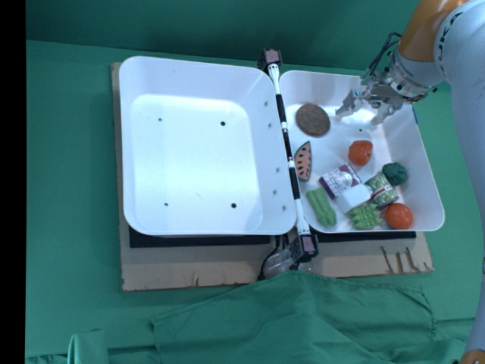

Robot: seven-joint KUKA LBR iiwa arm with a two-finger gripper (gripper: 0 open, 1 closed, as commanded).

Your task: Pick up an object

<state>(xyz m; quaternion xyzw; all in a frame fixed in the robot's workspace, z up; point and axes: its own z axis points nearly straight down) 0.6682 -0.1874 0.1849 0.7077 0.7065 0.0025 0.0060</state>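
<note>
Tomato lies in the right bin, between a brown disc and a green piece. Melon slice, pouch and pods crowd nearby. Tool hovers released above the far corner, grasping nothing.

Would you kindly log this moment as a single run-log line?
gripper: open, nothing between fingers | position: over right bin far end | nearest: brown disc, red tomato | left bin: untouched
</note>
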